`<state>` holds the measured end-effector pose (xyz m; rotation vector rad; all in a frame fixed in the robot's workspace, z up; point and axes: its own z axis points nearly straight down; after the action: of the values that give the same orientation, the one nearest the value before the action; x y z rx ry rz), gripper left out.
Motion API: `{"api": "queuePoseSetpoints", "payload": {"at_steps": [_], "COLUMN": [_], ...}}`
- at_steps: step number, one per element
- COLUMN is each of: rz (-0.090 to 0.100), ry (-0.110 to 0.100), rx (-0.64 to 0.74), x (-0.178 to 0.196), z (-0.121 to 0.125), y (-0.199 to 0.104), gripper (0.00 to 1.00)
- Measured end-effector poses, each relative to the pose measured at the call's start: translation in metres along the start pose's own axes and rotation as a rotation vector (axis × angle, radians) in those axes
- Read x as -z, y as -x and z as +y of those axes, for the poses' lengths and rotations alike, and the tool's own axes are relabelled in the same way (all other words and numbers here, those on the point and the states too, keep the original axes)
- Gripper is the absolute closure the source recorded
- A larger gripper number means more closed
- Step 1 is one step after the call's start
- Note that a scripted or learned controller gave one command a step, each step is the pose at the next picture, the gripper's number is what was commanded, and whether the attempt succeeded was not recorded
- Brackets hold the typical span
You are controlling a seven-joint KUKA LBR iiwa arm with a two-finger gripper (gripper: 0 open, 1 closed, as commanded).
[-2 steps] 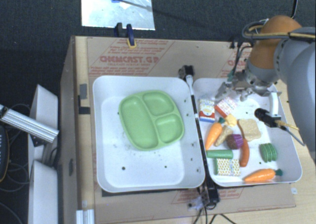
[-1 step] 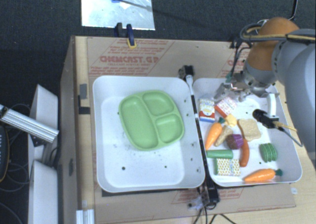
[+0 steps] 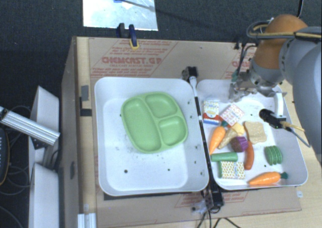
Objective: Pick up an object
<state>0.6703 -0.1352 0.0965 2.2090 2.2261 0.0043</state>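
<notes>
- While the grey two-finger gripper (image 3: 240,90) is poised over the far end of the right white bin (image 3: 302,171), its finger state cannot be told.
- A green divided plastic plate (image 3: 153,121) is seen lying in the left white bin (image 3: 113,171).

The right bin (image 3: 297,174) holds a heap of toy food. A small white packet (image 3: 212,107) lies near the bin's left wall, beside a checked red-and-white packet (image 3: 232,114). Below them an orange carrot (image 3: 217,138) leans against a slice of bread (image 3: 255,132) and what may be a purple onion (image 3: 240,144). A green cucumber (image 3: 224,156) lies flat above a patterned box (image 3: 232,170). A second carrot (image 3: 265,178) rests along the front wall, near a green ridged piece (image 3: 273,154).
</notes>
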Motion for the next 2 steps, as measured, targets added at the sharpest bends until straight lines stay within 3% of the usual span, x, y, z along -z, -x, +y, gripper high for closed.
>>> {"api": "queuePoseSetpoints", "payload": {"at_steps": [1,2], "rz": [0.0,0.001], "ry": [0.0,-0.004], "rx": [0.0,-0.003], "x": [0.0,-0.011], "z": [0.0,-0.001], "y": [0.0,-0.002], "gripper": [0.0,0.0]}}
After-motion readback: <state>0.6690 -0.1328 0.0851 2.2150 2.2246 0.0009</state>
